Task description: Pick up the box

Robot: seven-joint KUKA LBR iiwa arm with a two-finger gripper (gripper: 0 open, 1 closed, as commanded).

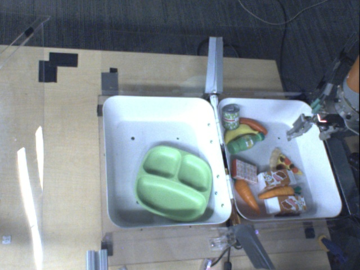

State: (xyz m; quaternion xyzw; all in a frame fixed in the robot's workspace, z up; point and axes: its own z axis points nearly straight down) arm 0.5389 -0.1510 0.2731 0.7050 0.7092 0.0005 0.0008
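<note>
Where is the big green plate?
The big green plastic divided plate lies in the left white bin in the camera view, toward its near right corner, close to the wall shared with the right white bin of toy food.

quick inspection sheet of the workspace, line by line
surface: light wooden bench bearing two white bins, left bin and right bin
job's things: brown-and-white boxes in the right bin, one mid-bin, another at its near edge; neither is gripped
clutter: green divided tray in the left bin; can, banana, carrots and other toy food in the right bin
grippers: gripper hangs over the right bin's far right corner, apart from the items; finger state unclear
cables: thin cable looped on the dark floor behind the bench
surroundings: dark carpet; black tape marks on the bench
</note>
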